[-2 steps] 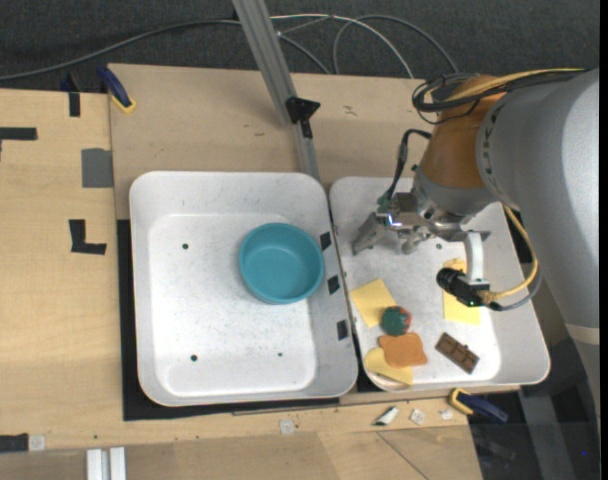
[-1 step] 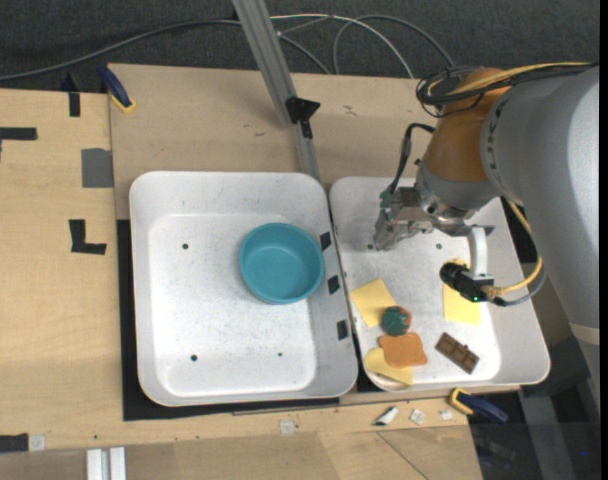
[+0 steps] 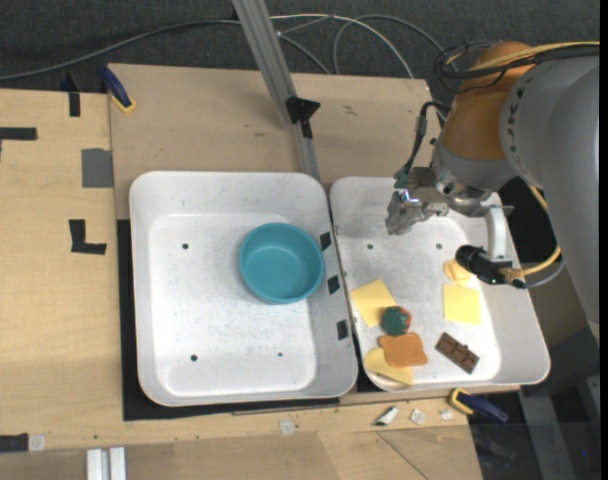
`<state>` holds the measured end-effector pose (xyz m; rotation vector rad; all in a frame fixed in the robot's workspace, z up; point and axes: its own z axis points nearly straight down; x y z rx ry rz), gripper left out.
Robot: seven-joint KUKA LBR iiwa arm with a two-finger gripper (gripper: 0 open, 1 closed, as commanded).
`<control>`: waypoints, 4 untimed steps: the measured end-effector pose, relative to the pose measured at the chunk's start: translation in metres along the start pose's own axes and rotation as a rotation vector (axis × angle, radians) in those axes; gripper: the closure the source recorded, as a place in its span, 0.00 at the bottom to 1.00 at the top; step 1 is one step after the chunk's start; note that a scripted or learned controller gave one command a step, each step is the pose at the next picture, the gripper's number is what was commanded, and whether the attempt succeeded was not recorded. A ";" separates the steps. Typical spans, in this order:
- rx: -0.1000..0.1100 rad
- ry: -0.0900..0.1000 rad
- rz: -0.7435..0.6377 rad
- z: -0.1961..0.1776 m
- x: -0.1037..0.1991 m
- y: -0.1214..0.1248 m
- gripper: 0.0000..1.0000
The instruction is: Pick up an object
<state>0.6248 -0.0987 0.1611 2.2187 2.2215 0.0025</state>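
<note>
Where the bench (image 3: 54, 268) meets the near edge of the view, a few small white scraps (image 3: 402, 414) and a blue-and-yellow clamp (image 3: 476, 404) lie just outside the right bin's near rim. Inside the right bin (image 3: 359, 208), a cluster sits toward the near edge: a pale yellow wedge (image 3: 384, 370) nearest the rim, an orange toast-like piece (image 3: 403, 349) resting on it, and a small round green-and-red item (image 3: 395, 320) touching the orange piece's far side. Just beyond that lies a flat yellow square (image 3: 372, 299). Toward the bin's near right corner is a brown chocolate-bar piece (image 3: 456, 351), apart from the cluster. Farther along the right side lies a yellow block (image 3: 462, 305), with a smaller yellow piece (image 3: 457, 271) touching its far edge.

The left bin (image 3: 164, 218) holds a blue bowl (image 3: 279, 262), upright, near the bin's right wall and about midway between its near and far rims.

Over the far part of the right bin hangs the gripper (image 3: 402, 215), pointing down at bare white floor, well apart from every object. Nothing shows between its fingers; whether they are spread or closed I cannot tell. Above it rise the orange band (image 3: 474, 118) and the grey arm (image 3: 564, 148).

Farther back, a grey metal pole (image 3: 269, 63) slants across the bench's far edge, and black cables (image 3: 334, 33) trail beyond it.
</note>
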 end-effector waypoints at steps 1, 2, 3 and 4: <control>-0.001 0.000 0.000 -0.042 0.000 0.001 1.00; 0.004 0.003 -0.006 -0.048 0.061 -0.004 1.00; 0.005 0.002 -0.005 -0.057 0.103 -0.023 1.00; 0.006 0.002 -0.006 -0.051 0.160 -0.034 1.00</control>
